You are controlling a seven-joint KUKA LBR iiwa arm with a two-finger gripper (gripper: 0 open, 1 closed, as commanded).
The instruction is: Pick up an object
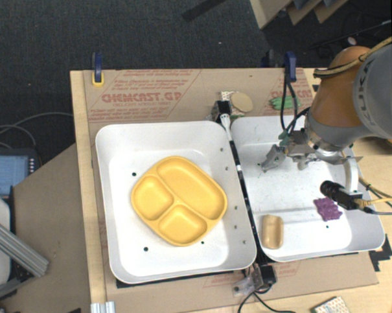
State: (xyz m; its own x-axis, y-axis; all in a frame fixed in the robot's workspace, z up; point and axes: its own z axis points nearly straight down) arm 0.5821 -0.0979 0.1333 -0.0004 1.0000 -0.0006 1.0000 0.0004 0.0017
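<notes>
In the right bin [297, 249], a tan cylinder-shaped object [272, 231] lies near the front left corner. A small purple object [327, 208] sits toward the bin's right side. My gripper [288, 159] hangs over the back half of this bin, well behind both objects. Its fingers [272, 159] are spread open and hold nothing. A yellow divided plate [178, 199] rests in the middle of the left bin [114, 149].
The two bins meet along a raised wall [239, 183]. Clamps and small fittings [227, 107] stand on the cardboard behind the bins. The grey arm [349, 107] with its orange band covers the right bin's back right corner.
</notes>
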